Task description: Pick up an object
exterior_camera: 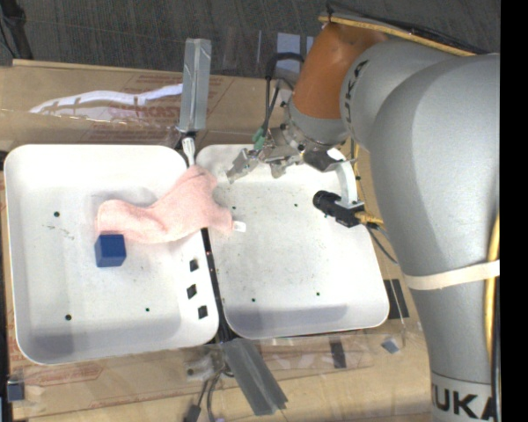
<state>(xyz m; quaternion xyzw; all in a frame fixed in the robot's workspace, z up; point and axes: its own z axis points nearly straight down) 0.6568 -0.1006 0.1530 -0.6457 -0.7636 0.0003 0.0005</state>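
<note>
Pink cloth drapes across both bins (blue cube left).

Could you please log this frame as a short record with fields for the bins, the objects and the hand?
left bin: holds a blue cube
right bin: no loose object apart from the cloth's end
pink cloth: draped over the divide between the bins, mostly in the left one
hand: over the right bin's far left corner, close to the cloth's upper end
arm: reaches in from the right

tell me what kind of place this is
Probably a robotics lab's grasping test bench: a KUKA arm reaches over two shallow white bins mounted on cardboard-covered boards, with only a pink cloth and a blue cube as practice objects.
</note>
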